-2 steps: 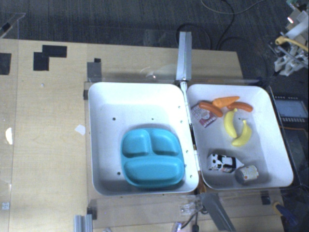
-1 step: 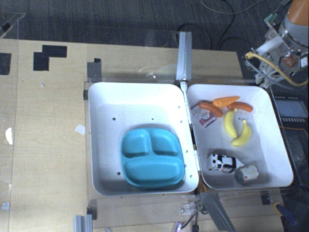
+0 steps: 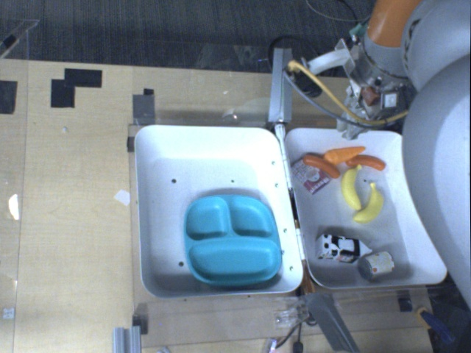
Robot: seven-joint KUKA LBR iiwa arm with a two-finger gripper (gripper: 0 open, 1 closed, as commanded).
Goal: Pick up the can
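Approach stage; can (image 3: 376, 265) not yet grasped.
End effector (image 3: 352, 129) hovers at right bin's (image 3: 423, 230) far rim, grip state indeterminable; can lies well nearer the camera; next: travel there and descend.

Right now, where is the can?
The can lies on its side in the right bin, at its near edge, just right of the black-and-white cow toy and below the banana.

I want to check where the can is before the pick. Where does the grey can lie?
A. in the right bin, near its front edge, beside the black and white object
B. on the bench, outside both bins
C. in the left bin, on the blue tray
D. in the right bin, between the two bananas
A: the can lies in the right bin near the front edge, beside the black and white object.
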